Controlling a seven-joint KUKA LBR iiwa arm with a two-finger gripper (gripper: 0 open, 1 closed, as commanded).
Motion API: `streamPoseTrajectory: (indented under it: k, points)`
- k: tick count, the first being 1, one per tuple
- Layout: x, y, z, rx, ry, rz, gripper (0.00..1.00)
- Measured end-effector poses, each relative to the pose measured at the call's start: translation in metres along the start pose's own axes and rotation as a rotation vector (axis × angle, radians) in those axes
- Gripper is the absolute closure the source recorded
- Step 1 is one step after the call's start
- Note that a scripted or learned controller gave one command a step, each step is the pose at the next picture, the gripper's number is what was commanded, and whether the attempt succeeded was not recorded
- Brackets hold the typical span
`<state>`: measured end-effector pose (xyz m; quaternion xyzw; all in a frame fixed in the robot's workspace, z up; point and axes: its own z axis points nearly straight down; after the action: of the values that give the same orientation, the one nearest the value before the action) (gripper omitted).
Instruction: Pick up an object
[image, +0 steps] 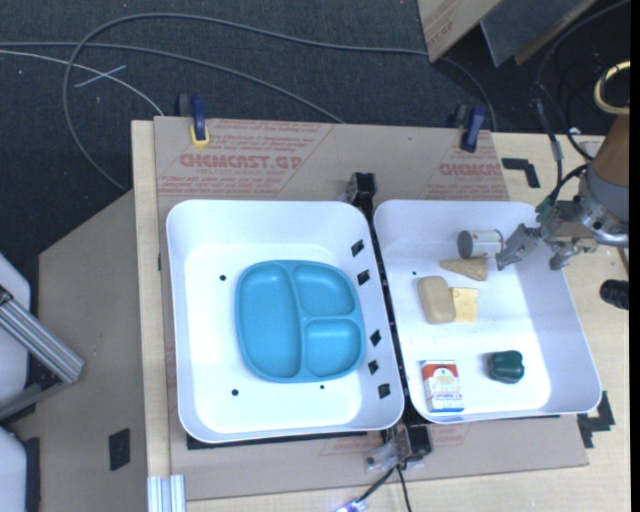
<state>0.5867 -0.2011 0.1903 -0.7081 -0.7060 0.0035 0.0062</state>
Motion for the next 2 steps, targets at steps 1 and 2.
streamPoseTrajectory:
  k: [1,2]
  points:
    - [0.0,0.003,-0.007,-0.013,-0.003,-0.003,0.0]
    - [0.004,0.006,0.036,-0.008,-0.002,-0.004,0.0]
